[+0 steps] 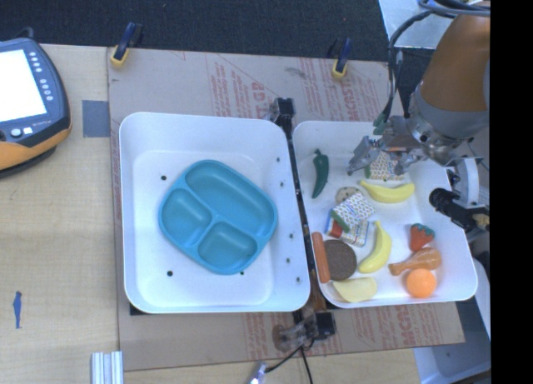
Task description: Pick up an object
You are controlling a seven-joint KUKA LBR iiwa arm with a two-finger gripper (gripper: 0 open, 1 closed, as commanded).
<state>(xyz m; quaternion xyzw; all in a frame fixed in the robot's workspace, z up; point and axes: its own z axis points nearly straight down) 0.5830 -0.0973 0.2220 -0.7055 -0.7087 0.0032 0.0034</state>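
My gripper [381,156] hangs low over the back of the right bin [466,291], open. Its grey fingers [361,160] stand either side of a small speckled packet [381,168], and I cannot tell whether they touch it. Just in front of it lies a yellow banana [388,193]. Nearby lie a green pepper [319,172], a patterned carton [355,208], a second banana [379,249], a brown round cookie [340,259], a strawberry [420,235] and an orange [421,282].
The left bin [141,141] holds a blue divided plate [218,216]. A black clip [284,112] sits at the back where the bins meet. A tablet-like pendant [25,99] lies at the far left of the bench. The arm's grey and orange body [456,66] looms over the right bin's back corner.
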